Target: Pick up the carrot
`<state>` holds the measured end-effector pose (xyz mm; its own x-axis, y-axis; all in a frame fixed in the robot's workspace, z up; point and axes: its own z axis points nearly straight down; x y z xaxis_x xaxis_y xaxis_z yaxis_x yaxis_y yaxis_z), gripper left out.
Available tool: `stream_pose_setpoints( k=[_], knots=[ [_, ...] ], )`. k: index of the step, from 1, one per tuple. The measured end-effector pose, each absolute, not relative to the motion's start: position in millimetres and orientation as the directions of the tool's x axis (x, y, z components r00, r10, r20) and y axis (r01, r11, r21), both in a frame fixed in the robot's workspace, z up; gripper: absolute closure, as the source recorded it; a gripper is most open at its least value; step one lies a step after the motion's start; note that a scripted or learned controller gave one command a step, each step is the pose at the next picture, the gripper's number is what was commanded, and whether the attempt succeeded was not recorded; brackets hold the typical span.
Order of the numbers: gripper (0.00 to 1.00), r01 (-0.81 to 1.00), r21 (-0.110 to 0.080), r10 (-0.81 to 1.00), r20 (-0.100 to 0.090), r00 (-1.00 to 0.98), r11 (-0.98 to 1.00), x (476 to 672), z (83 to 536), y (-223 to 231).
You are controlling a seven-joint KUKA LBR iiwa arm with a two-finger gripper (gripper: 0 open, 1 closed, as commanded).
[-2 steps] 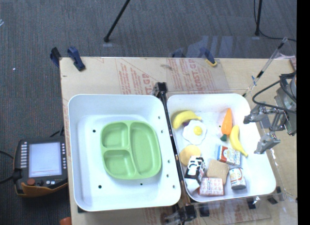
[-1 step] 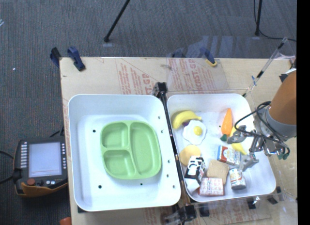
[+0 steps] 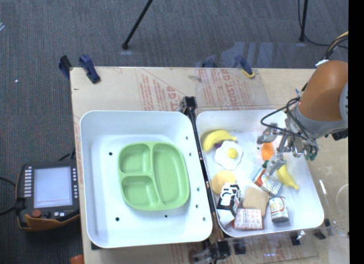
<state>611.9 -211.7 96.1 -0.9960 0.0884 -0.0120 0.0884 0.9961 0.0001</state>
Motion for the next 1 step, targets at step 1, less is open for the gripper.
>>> stream_pose_setpoints(
  k=[1],
  knots=[
    [1.0,0.081,0.0,0.081,-0.016,-0.997,0.997,614.8,109.0,-208.8]
  ],
)
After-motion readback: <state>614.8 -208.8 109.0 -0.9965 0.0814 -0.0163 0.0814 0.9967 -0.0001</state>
